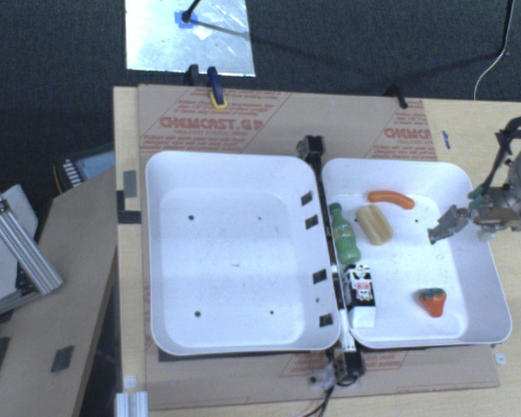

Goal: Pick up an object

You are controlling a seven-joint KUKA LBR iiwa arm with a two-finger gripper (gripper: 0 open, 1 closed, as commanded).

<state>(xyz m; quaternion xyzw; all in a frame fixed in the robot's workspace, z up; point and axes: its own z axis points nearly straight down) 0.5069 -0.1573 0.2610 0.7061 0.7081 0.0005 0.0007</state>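
Dark carpet surrounds the desk (pixel 269 111) bearing two shallow white plastic bins; the right bin (pixel 469 189) holds an orange sausage-shaped toy (pixel 391 199) at 12 o'clock. At 3 o'clock hovers the end effector (pixel 443 224) (open or closed, I cannot tell).

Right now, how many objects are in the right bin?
5. Orange hot dog near the back wall, bread roll just in front of it, green bottle along the left wall, milk carton front-left, carrot front-right. None look hidden.
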